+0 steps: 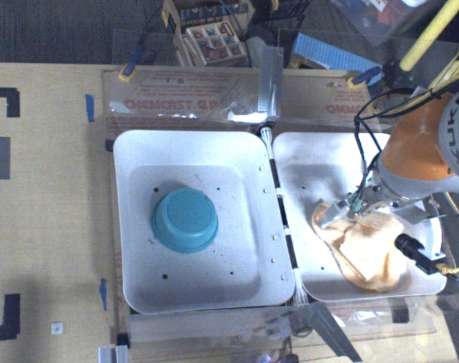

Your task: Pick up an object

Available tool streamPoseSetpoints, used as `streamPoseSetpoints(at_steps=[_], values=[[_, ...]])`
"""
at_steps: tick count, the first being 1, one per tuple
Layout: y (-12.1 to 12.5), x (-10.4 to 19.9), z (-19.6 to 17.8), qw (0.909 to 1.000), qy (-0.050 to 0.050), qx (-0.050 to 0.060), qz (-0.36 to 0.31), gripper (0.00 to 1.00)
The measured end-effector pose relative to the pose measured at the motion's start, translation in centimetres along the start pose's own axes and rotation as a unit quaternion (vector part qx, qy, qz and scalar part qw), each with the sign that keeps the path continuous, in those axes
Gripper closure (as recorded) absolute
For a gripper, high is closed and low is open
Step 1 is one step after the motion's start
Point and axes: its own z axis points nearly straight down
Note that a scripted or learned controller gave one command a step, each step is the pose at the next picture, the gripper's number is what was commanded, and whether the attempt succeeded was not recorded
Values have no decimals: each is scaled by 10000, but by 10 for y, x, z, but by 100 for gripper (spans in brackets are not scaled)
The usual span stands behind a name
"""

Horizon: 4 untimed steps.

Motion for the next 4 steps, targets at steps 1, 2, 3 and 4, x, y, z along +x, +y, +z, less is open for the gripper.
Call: streamPoseSetpoints(at_steps=[1,2,3,4], values=[[21,18,16,9988,-6,17,-485,0],[23,18,8,9989,2,-1,-472,100],[99,51,-141,9989,33,75,-464,100],[122,11,-75,9865,12,85,1636,100]])
